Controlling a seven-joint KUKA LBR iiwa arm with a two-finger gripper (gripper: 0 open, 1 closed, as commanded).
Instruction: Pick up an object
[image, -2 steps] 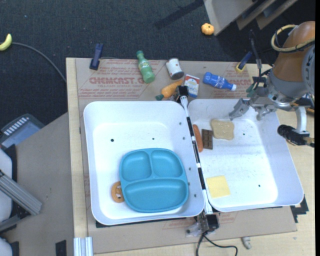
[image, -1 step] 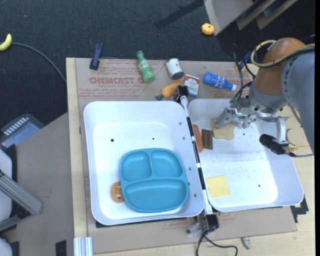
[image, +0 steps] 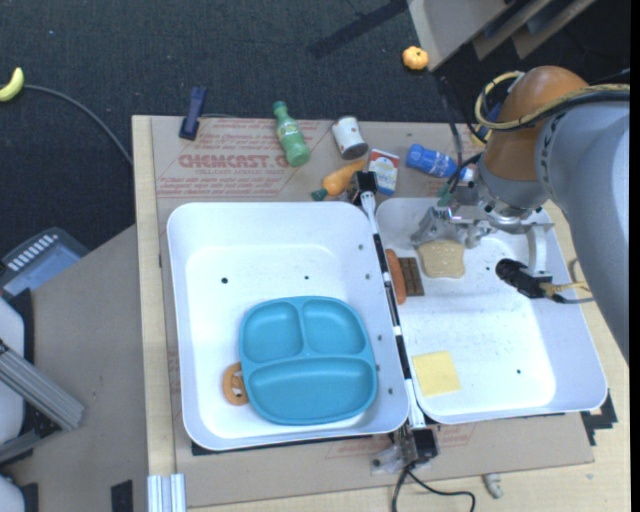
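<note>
The end effector is hovering just above the bread slice in the right bin. Whether it is released or clenched cannot be told. Nothing is being lifted yet.

Arm: broad grey casing, rounded orange band above the wrist. Yellow-and-black cable looped beside the band. Tool: small grey metal assembly on a silver wrist flange.

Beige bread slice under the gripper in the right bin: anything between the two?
Nothing visible stands between them. The gripper hangs right at the upper edge of the bread slice. The brown block lies to its left by the bin wall, the yellow square well below.
</note>
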